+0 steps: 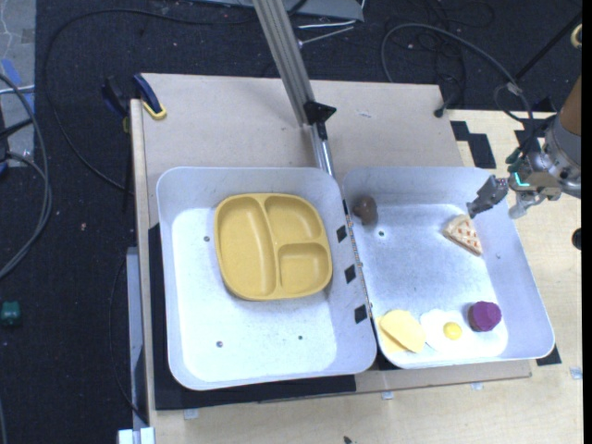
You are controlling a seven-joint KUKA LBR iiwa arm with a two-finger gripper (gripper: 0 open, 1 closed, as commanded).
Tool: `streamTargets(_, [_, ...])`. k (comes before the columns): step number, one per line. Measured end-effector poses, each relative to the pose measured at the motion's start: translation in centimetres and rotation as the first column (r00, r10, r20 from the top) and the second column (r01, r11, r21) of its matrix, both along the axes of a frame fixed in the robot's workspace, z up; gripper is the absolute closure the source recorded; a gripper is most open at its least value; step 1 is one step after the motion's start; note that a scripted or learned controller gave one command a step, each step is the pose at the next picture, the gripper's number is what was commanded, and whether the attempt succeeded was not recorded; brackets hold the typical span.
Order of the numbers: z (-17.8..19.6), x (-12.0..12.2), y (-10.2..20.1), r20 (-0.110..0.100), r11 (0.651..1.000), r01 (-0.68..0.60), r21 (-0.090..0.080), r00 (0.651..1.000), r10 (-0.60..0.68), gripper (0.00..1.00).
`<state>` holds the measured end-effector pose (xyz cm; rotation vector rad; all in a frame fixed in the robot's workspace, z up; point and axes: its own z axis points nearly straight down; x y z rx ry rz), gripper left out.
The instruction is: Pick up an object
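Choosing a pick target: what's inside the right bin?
Right bin holds a pizza slice, brown ball, yellow piece, fried egg and purple object. Nothing looks covered.

2 bins (pixel 185 359), 1 tray (pixel 274 246), 5 toy foods (pixel 463 235).

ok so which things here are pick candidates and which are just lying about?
Pick candidates, all in the right bin:
pizza slice, nearest the hand
brown lump
purple piece
fried egg
yellow piece

Lying about:
yellow divided plate in the left bin
metal pole
cables on the floor
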<state>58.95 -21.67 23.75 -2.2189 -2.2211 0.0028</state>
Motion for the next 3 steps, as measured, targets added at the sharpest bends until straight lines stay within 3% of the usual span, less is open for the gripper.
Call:
streamTargets(1, [0.2, 0.1, 0.0, 0.003, 1.0, -0.001, -0.001, 1.0, 0.001, 0.0])
streamTargets(3, [-9.8, 0.5, 0.5, 0.0, 1.0, 0.001, 0.0, 1.0, -0.001, 0.0])
